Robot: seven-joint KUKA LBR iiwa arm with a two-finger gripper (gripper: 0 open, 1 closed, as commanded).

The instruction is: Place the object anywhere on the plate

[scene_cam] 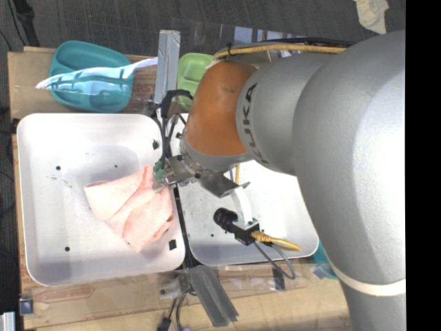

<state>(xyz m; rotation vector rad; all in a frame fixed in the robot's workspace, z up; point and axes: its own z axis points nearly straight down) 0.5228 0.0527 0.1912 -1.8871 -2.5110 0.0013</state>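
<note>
A crumpled pink cloth (132,204) lies in the left white bin (41,185), toward its right side. The arm's orange-banded wrist (220,112) hangs over the divide between the two bins. Below the wrist, the gripper (164,173) sits at the cloth's upper right corner, mostly hidden by the arm. I cannot tell whether it touches the cloth. A green dish-like object (193,66) pokes out behind the wrist at the back of the bench.
A teal bowl (89,78) with a white and blue item in it stands behind the left bin. A black fitting with a yellow-tipped cable (241,227) hangs over the right bin (289,212). The large grey arm covers most of the right side.
</note>
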